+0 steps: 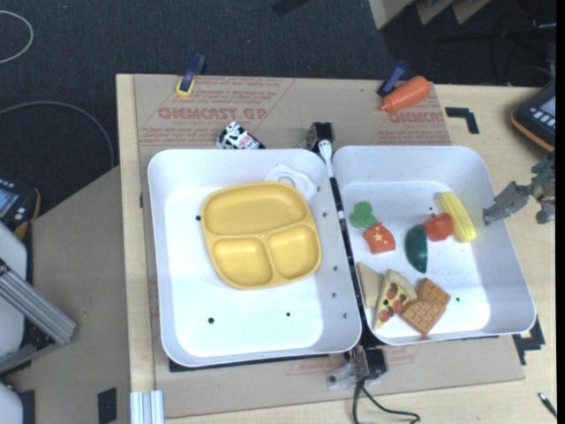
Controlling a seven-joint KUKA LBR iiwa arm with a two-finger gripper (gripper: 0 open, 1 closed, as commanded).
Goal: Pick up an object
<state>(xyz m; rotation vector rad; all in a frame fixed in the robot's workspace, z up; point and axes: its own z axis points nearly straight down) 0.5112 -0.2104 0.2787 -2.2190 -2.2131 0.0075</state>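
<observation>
The right bin [494, 281] holds several toy foods: a yellow corn cob [457, 215], a red tomato [439, 227], a dark green piece [417, 247], a small red piece [380, 238], a green leafy piece [361, 213], a pizza slice [393, 299] and a waffle [430, 305]. My gripper [496, 210] hangs over that bin's right rim, just right of the corn and apart from it. Nothing shows in its grasp.
The left bin [177, 307] carries a yellow divided plate [260, 234] and a white round lid [293, 180] at its far edge. On the bench behind the bins lie an orange carrot [406, 94] and a black-and-white toy [237, 136].
</observation>
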